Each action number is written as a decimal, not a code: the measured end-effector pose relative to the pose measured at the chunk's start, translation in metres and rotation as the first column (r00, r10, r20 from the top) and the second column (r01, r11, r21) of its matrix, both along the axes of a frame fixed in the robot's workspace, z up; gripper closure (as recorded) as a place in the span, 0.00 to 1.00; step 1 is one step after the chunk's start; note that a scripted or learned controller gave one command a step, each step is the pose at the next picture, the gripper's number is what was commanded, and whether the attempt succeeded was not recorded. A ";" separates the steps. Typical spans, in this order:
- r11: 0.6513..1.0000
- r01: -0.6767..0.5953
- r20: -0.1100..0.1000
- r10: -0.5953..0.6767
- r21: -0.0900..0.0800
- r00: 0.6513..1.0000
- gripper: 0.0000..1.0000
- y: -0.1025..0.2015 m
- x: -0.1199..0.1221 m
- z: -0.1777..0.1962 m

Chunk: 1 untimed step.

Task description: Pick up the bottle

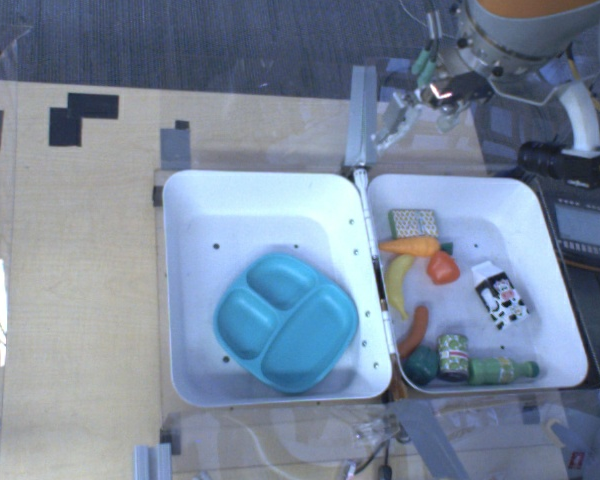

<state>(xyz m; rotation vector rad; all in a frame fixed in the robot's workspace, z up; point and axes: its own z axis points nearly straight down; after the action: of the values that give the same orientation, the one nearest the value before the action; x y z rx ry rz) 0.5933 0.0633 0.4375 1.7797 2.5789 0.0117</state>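
We see gripper (398, 128) above bench beyond right bin (540, 268), fingers apart, nothing btwn them. Bottle (500, 372), green, lies on its side at near edge of right bin, neck pointing right, just beside small can (452, 352). Carrot (410, 247), banana (397, 284), milk carton (500, 299) also in right bin. Blue plate (286, 321) in left bin (210, 228).

Left bin (180, 268): one blue divided plate (286, 320), near its front edge. Right bin (540, 228): green bottle (498, 371) lying along the front edge; carrot (410, 247), banana (396, 283), milk carton (500, 299). Gripper (405, 118): above the surface behind the bins.
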 end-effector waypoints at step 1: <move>0.998 0.071 -0.005 -0.071 0.001 0.997 0.00 0.081 -0.064 -0.028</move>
<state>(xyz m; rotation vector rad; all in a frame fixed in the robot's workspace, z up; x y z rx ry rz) 0.5297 0.1442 0.4097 1.8725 2.5182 0.0083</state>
